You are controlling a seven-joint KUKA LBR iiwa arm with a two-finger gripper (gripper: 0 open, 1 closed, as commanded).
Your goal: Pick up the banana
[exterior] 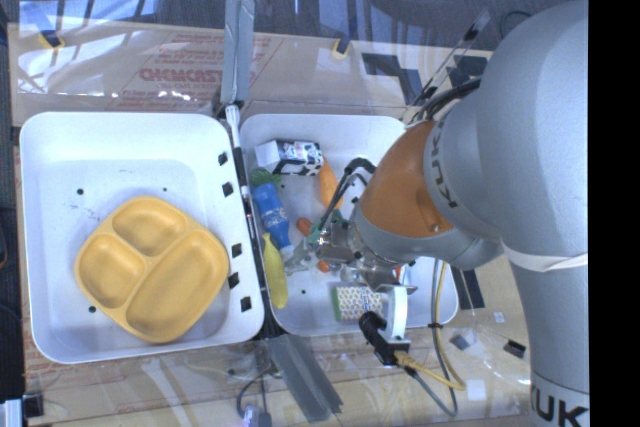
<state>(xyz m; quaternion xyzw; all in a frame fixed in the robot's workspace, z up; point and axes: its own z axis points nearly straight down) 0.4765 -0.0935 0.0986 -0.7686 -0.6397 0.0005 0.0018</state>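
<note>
The banana (274, 271) is a yellow curved fruit lying along the left wall of the right bin (300, 319), just below a blue bottle (271, 212). The gripper (318, 250) hangs low in the middle of the right bin, a short way to the right of the banana. Its wrist and orange band cover most of the tool, so the state of its tip is hidden.
The left bin (45, 215) holds a yellow three-compartment plate (150, 267). In the right bin lie a black-and-white carton (297, 155), an orange carrot-like piece (327, 183), a green item (262, 178) and a patterned small block (356, 301). The arm's bulk covers the bin's right side.
</note>
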